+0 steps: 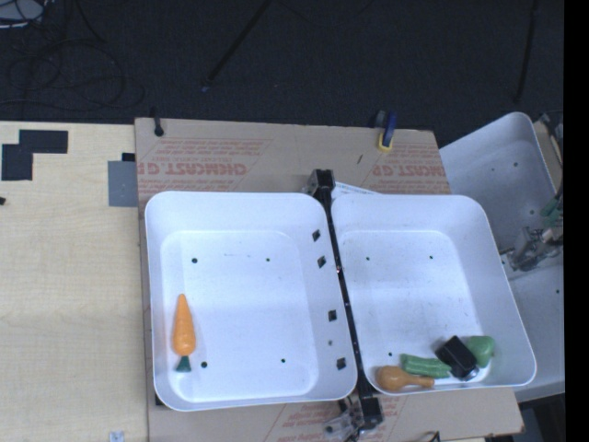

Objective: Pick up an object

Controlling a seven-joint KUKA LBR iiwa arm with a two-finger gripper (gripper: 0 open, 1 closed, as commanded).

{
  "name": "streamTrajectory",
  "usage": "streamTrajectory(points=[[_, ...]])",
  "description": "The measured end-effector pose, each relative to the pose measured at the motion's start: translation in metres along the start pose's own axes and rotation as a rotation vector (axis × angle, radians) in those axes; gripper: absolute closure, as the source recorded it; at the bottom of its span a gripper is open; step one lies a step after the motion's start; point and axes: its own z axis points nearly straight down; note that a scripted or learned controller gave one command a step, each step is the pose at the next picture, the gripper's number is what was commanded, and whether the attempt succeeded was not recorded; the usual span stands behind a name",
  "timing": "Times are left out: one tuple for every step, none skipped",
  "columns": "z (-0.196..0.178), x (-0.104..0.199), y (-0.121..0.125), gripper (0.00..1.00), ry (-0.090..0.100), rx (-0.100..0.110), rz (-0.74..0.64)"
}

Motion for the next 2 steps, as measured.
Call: streamTrajectory(points=[[0.102, 0.002, -0.002, 1.00, 0.005, 0.015, 0.001], [0.063, -0.028, 0.007, 1.00, 0.000, 0.004, 0.002]])
